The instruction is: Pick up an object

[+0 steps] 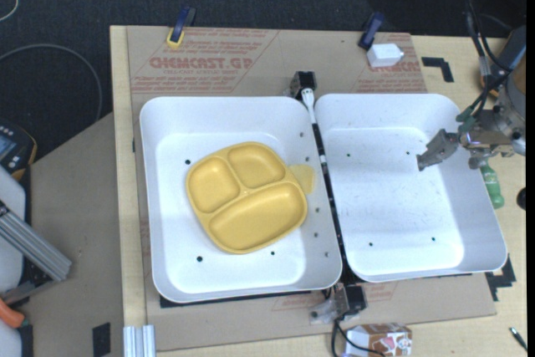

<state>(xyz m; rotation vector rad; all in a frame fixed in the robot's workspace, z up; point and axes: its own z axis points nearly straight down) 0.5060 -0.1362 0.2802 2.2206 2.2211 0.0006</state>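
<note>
Dark carpet is surrounding a brown bench [251, 54] carrying two white bins side by side. Lying in the left bin [159, 180], left of frame centre, is a yellow divided tray [247, 198], flat with its three hollows facing up; something pale yellow is peeking out from under its right edge, too hidden to identify. Over the right bin [401, 247], at the frame's right side, the gripper [436, 150] is hovering; its grey fingers are blurring together, so whether they are apart cannot be told. The arm is being cut off by the frame's right edge.
</note>
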